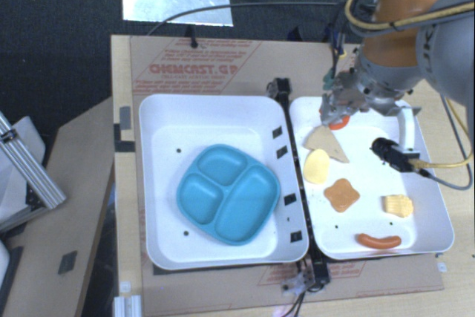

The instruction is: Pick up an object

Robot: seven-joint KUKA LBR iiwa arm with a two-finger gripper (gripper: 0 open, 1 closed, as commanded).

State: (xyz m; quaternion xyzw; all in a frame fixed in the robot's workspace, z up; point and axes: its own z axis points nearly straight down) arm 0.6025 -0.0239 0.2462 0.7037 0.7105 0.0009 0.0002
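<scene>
Right now you have the gripper (335, 115) low over the far left corner of the right bin (438, 234), touching a small red piece (339, 124); you cannot tell how its jaws stand. Nearer lie a tan wedge (327, 144), yellow piece (317, 166), orange cookie (341, 194), cracker (398, 206) and sausage (379, 240). A blue divided plate (228, 194) sits in the left bin (159, 159).

Even, bright overhead light, soft shadows, slightly grainy focus.
</scene>
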